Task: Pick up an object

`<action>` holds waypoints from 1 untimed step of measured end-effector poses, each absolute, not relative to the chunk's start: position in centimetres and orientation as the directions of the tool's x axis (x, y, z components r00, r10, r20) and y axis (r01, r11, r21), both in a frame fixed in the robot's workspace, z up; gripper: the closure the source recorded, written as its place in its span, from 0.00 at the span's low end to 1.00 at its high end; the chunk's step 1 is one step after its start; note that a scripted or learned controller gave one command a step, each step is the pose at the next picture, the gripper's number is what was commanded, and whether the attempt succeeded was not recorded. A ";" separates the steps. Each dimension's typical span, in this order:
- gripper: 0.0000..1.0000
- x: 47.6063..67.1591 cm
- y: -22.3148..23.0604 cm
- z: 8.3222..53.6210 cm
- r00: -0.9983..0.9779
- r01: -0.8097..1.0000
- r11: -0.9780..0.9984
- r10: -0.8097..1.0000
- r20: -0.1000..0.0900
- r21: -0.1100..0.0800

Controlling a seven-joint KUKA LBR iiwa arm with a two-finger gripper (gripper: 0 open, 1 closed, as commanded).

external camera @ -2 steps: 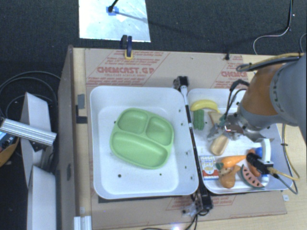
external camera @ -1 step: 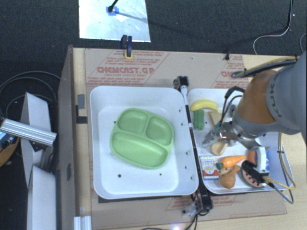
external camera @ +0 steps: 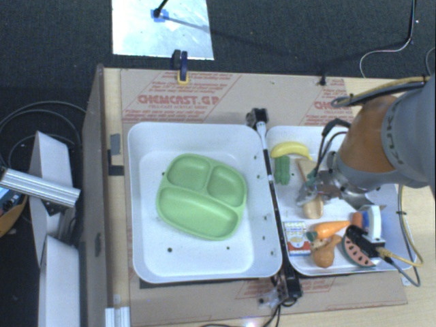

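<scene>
Tool [external camera: 308, 195] low in right bin [external camera: 289, 136], finger state impossible to tell. Pale beige piece [external camera: 313, 208] directly under tip, touching or nearly. Its long axis runs near-far. Carrot [external camera: 327, 229] just nearer, banana [external camera: 291, 148] farther.

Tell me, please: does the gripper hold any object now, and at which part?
It cannot be told. The two-finger gripper is low in the right white bin, over a pale beige object, but no grasp is visible.

A robot lab: cardboard-covered bench [external camera: 204, 94], loose cables [external camera: 27, 125].
</scene>
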State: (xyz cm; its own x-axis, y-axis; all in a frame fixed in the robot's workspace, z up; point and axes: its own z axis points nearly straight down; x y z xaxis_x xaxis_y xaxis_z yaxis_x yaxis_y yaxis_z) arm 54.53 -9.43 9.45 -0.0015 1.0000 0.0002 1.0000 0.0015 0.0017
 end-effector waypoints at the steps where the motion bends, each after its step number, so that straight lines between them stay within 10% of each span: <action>1: 1.00 56.7 -4.6 19.0 -0.009 1.000 0.009 1.000 0.000 0.010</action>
